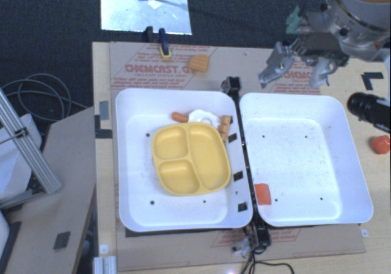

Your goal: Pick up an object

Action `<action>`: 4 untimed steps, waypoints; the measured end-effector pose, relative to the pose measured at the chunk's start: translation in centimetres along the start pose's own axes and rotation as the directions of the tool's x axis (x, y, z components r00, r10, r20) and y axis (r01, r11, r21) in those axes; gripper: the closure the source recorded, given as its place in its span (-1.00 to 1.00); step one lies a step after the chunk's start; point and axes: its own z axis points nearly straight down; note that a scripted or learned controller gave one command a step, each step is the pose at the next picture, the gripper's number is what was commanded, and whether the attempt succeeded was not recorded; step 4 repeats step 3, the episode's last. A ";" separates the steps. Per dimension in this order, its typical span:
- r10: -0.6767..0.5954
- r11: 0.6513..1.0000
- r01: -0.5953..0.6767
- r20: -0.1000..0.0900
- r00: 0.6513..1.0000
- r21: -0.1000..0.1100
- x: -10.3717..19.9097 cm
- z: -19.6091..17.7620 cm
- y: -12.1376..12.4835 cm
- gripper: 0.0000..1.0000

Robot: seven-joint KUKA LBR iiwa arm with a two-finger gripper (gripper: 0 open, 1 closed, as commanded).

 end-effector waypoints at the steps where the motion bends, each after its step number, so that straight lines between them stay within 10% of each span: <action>1: 0.008 1.000 -0.008 0.001 1.000 0.001 -5.3 0.0 -1.0 -1.00; 2: -0.003 1.000 0.003 0.000 1.000 -0.003 -5.0 -1.2 -0.9 1.00; 3: -0.003 1.000 0.003 0.000 1.000 -0.002 -5.0 -1.1 -0.9 -1.00; 4: -0.003 1.000 0.003 0.000 1.000 -0.002 -5.0 -1.1 -0.9 -1.00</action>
